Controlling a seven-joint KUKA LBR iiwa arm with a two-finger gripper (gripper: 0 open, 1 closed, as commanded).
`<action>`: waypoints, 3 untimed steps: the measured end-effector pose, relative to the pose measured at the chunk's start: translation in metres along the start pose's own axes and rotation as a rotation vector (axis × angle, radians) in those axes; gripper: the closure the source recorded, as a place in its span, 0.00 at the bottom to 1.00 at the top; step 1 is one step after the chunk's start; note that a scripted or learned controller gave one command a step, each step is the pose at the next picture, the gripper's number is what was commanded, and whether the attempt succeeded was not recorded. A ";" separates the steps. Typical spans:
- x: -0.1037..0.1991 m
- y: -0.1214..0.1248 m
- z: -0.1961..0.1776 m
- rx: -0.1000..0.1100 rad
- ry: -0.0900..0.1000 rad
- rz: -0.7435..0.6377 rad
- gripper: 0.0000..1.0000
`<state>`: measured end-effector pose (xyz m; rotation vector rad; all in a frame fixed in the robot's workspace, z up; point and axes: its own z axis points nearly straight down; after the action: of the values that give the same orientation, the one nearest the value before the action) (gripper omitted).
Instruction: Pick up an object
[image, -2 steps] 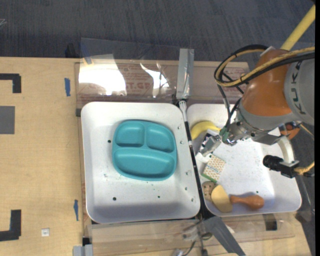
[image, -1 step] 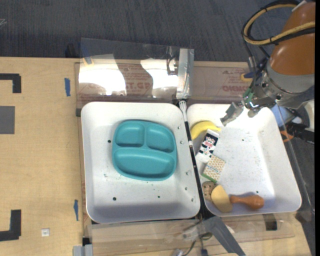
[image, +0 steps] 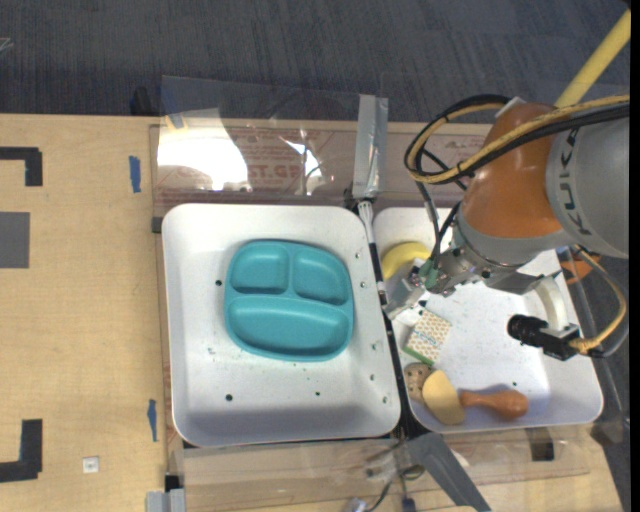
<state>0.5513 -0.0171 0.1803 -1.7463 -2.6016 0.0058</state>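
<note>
teal divided plate (image: 291, 300) in a white bin (image: 190, 330); yellow object (image: 400, 256), checkered packet (image: 428, 335), tan-and-orange wooden tool (image: 470, 400).

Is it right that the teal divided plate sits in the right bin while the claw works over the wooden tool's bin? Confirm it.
Not quite. The camera view shows the teal divided plate in the left bin, not the right. The rest stands: the claw is over the right bin, where the wooden tool lies.

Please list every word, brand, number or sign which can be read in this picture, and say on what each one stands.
"KU", white letters cut off by the picture's edge, on the grey arm.
Reddish print on the cardboard under the clear sheet behind the bins: too blurred to read.
Pattern on the small card in the right bin: too small to read.
</note>
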 end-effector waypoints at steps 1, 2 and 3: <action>-0.032 0.007 -0.004 -0.010 -0.005 0.269 0.00; -0.084 -0.017 0.065 -0.033 -0.014 0.230 0.00; -0.044 0.022 -0.007 -0.015 -0.008 -0.039 0.00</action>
<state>0.5887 -0.0493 0.1870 -1.7034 -2.6477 -0.0068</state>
